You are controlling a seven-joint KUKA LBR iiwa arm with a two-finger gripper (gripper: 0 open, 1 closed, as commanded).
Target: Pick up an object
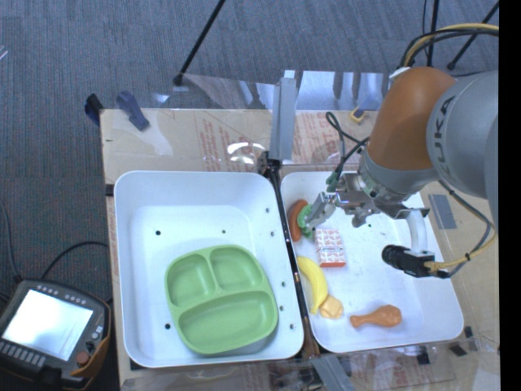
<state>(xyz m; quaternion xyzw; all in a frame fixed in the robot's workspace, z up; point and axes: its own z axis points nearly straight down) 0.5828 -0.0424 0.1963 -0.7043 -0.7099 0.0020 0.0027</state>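
Over the right bin, near its upper left corner, the gripper hangs from the grey arm with its orange band, and its fingers stand slightly apart with nothing between them. Just below and left of the fingertips lies a toy hot dog — red and green — hard against the bin's left wall. A small red-and-white carton lies flat just beneath the gripper, apart from it. Lower down, a yellow banana runs along the left wall, its lower end touching a small orange wedge, and an orange toy drumstick lies near the front edge, to the right of the wedge. Beside this, the left bin holds a green divided plate — three compartments, resting toward the front.
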